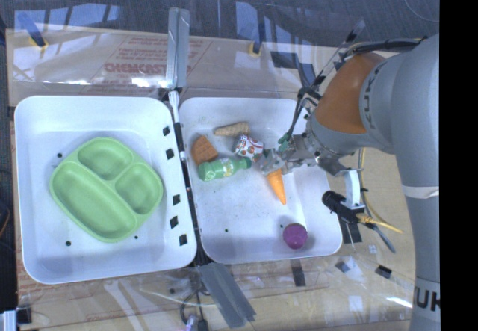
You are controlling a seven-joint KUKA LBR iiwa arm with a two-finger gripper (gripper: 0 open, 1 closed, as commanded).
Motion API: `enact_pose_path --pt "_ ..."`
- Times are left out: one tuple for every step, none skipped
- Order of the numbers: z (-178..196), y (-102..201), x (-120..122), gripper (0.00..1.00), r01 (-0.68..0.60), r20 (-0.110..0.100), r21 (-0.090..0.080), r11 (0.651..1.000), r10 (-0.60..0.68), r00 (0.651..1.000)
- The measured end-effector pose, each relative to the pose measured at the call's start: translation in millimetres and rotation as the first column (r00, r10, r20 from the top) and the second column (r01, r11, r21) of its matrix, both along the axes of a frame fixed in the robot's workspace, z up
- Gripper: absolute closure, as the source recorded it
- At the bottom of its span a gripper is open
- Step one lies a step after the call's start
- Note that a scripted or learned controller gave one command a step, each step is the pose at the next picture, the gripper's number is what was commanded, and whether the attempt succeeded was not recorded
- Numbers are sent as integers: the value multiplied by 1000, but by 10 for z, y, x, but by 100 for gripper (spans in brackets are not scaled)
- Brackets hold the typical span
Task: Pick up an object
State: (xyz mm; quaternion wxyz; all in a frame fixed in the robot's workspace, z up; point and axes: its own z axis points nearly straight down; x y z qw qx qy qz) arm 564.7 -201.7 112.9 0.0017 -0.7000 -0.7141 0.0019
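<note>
Grey arm (407, 98) with its orange band, nearest the lens, reaches in from the right over the right bin (224, 240). Left bin (30, 247) bears a green divided plate (107, 187). Gripper (280, 161) sits low just above the carrot (278, 186), touching or nearly so; whether its fingers are spread or closed cannot be told. Beside it lie a green bottle (222, 169), a tan stick-shaped piece (231, 128), an orange-brown wedge (203, 149), a small patterned item (249, 146), and, well apart, a purple ball (295, 235).
</note>
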Motion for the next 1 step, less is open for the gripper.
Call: enact_pose_path --pt "516 480 697 100 24 4 1 1000 -24 1000"
